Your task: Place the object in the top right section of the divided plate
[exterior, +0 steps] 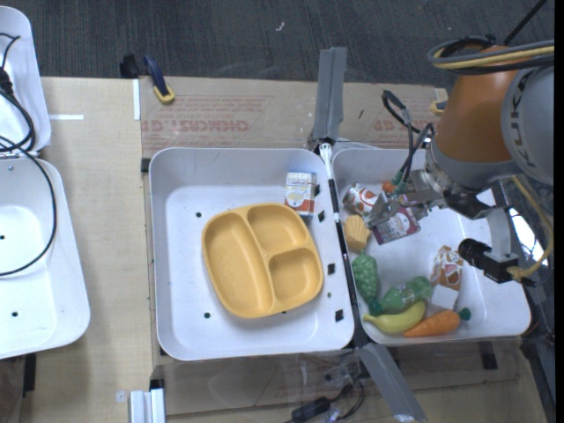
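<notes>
Scanning order: left to right, every place given relative to the yellow divided plastic plate [263, 258].
Left bin: the shallow white left bin [176, 236] is seen to hold the plate, laid flat near its middle, all three sections bare.
Target section: the top right section [275, 226] is presented unobstructed, so a drop from above is judged possible.
Carton: a small white and red carton [300, 192] is stood just beyond the plate's top right corner, close enough that it could be knocked on approach.
Right bin: the shallow white right bin [493, 320], right of the plate, is filled with toy food, among them a yellow corn piece [356, 233], a green bumpy vegetable [366, 276], a yellow banana [395, 319] and an orange carrot [434, 324].
Task's thing: a flat maroon pouch [396, 226] is judged the likely object, right of the plate.
Tool: the two-finger gripper [394, 205] is held over the pouch; whether it is parted, closed or gripping cannot be told.
Progress: nothing is placed on the plate yet.
</notes>
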